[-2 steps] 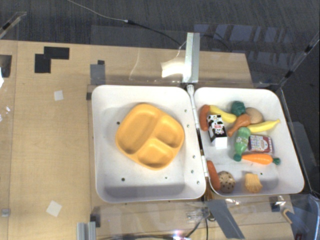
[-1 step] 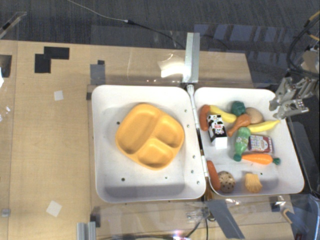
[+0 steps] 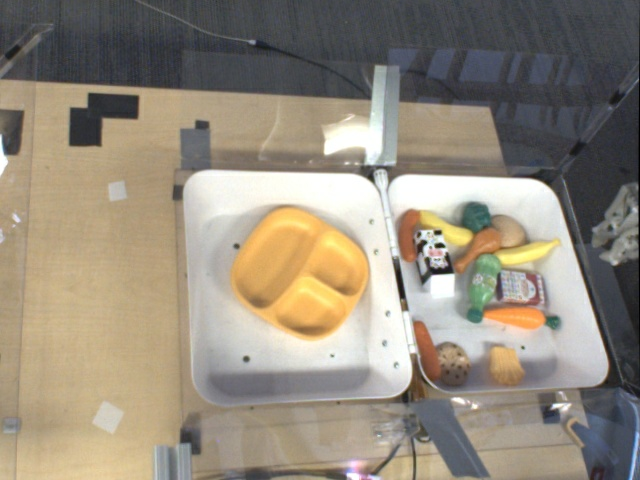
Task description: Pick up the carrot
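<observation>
the carrot (image 3: 515,318) lies flat in the right bin (image 3: 585,298), just below the green bottle (image 3: 482,286).

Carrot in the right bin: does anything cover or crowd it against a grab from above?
Nothing visible lies over the carrot. A green bottle sits against its left end, and a pink packet lies close behind it.

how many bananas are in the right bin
2. One banana lies near the bin's back, beside the milk carton. The other banana lies toward the right wall, above the pink packet. Items are crowded, so another could be hidden.
</observation>
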